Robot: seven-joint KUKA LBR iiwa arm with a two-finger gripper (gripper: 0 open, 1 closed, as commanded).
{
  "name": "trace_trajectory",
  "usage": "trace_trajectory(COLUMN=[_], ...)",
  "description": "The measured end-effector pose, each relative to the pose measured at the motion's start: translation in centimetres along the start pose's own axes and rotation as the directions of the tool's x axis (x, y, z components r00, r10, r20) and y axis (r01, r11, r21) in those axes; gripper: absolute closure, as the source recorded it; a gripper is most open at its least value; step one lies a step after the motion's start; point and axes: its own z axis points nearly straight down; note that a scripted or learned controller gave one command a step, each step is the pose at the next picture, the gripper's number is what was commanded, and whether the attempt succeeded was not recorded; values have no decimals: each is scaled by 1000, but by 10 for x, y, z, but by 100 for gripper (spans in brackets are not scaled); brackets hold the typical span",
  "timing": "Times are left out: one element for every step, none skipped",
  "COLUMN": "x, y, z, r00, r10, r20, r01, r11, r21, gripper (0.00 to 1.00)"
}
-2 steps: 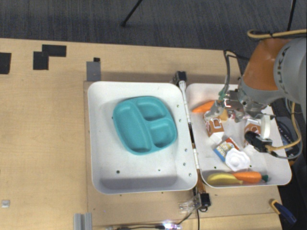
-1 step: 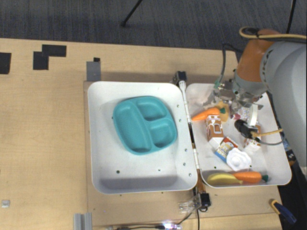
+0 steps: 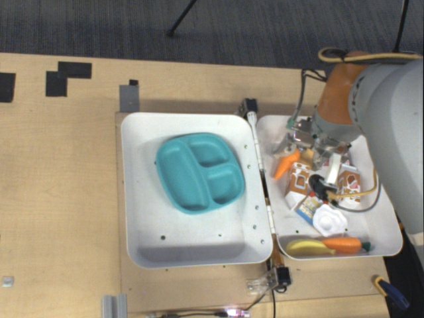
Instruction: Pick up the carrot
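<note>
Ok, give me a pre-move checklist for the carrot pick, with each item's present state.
1. Carrot located, at the right bin's near wall: ok.
2. Second orange piece by the gripper identified: cannot tell.
3. Gripper over the carrot: not ok, it hangs at the bin's far end.
4. Carrot free of neighbours: not ok, banana touches it.
5. Teal tray out of the way, in the left bin: ok.

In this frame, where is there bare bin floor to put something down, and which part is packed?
Left bin: bare white floor all around the teal divided plate, widest along its near wall. Right bin: crowded with the gripper, a carrot, cartons and a second carrot.
</note>
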Motion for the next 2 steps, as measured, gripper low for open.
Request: trace_trajectory(x=[1,79], y=[2,-4], z=[-13,-106], r00=[1000,999], r10=[-8,54], r20=[0,-7], r01=[8,-54], r11=[1000,998], r21=[-6,-12], gripper=[100,100])
